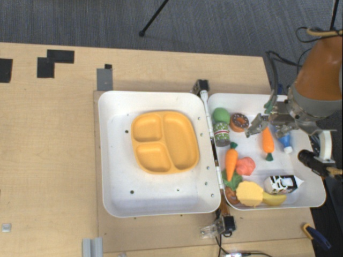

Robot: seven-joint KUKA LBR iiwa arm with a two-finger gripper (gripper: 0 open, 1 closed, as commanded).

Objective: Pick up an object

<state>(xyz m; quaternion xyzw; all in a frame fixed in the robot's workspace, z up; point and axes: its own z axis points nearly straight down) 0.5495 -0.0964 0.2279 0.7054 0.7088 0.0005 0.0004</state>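
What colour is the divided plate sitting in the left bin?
Yellow-orange all over; the divided plate shows plainly in the camera view, in the left bin.

Even, bright overhead light falls across the wooden bench point(48, 159), leaving only faint, soft shadows inside the left bin point(115, 197). Its white plastic is close to washed out. Detail is slightly soft throughout, and the orange band point(323, 68) looks blurred.

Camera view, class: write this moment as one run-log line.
arm: over right bin | gripper: above orange carrot, nothing visibly held | left bin: yellow divided plate
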